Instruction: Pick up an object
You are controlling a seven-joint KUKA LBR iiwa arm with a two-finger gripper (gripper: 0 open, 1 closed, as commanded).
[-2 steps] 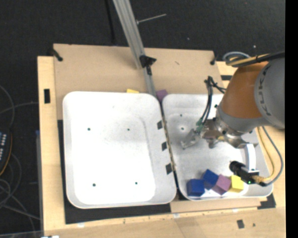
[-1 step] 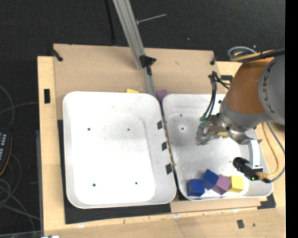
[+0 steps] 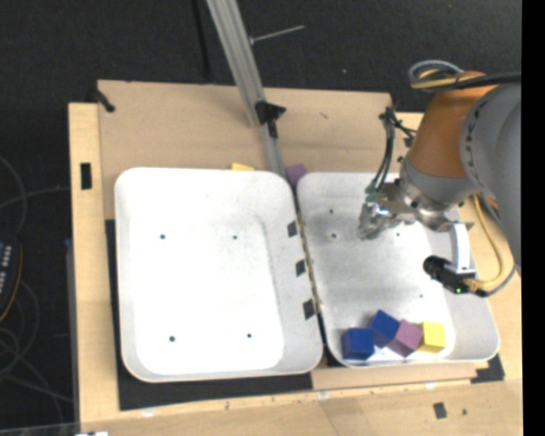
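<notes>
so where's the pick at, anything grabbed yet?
Nothing lifted yet. The blocks, two blue, one purple and one yellow, lie bunched at the right bin's near edge. The gripper sits over the bin's far half, apart from them, nothing visible between its fingers. Left: move to a block, grasp, lift.

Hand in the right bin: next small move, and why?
Probably shift the hand toward the bin's near edge, over the block cluster. It sits above bare floor in the right bin, while the blue blocks, purple block and yellow block lie bunched apart from it, with nothing under it to grasp.
</notes>
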